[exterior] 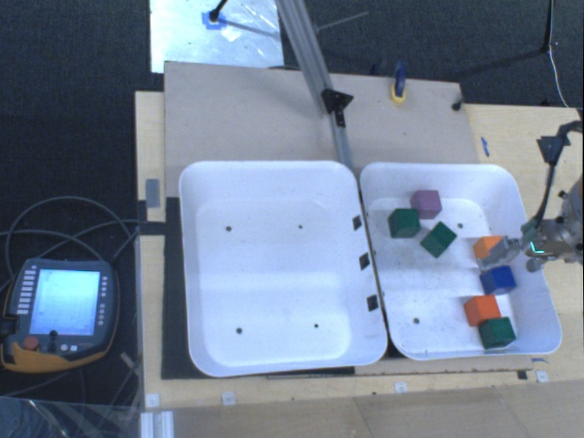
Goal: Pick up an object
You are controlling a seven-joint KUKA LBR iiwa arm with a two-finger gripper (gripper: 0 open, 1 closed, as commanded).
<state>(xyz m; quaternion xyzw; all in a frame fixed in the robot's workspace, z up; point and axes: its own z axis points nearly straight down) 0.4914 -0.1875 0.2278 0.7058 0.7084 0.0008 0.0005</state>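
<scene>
The right bin [456, 185] holds several small blocks. A purple block [426, 202] lies at the back, with a dark green block [403, 223] beside it and a second green one [439, 239] just in front. My gripper [506, 254] reaches in from the right edge, low over the bin's right side. It sits between an orange block [487, 245] and a blue block [498, 280], partly covering both. Nearer the front corner lie another orange block [482, 309] and a green block [497, 333].
The left bin [274, 267] stands next to the right one, joined by black clips [364, 261]. A teach pendant [59, 313] with cables lies left of the bench. A slanted metal pole [310, 53] crosses the back board.
</scene>
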